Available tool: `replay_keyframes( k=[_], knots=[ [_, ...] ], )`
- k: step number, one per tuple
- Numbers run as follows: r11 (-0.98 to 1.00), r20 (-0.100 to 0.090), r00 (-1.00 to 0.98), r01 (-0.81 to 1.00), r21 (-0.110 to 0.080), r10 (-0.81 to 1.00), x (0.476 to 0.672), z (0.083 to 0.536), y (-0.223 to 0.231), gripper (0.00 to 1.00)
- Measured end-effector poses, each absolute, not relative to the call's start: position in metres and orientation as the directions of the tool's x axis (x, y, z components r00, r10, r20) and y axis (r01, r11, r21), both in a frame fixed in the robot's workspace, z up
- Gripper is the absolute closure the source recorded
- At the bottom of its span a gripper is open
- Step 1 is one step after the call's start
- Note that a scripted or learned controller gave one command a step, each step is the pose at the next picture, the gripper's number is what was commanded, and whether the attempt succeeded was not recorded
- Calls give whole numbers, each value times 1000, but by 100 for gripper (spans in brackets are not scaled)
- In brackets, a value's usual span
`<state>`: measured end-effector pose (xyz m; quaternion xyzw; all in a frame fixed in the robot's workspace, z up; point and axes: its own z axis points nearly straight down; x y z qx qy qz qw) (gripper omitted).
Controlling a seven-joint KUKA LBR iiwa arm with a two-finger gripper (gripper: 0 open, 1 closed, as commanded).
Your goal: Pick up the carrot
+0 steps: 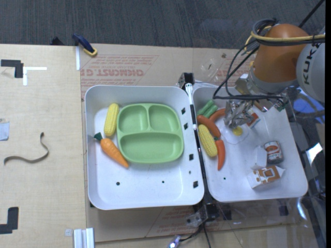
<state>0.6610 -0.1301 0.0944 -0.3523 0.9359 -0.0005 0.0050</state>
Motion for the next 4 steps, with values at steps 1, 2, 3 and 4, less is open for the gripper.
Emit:
replay_keyframes(
  k=[1,2,3,4],
  knots=[
    [716,-4,-716,-698,-2,-698,536,93,-133,100],
    [649,-7,-649,-761,-6,-761,643,94,-212,100],
    [936,-4,-936,-353,-1,-353,576,126,-222,100],
    [898,-4,-898,-440,1,-440,581,92,-91,100]
  ],
)
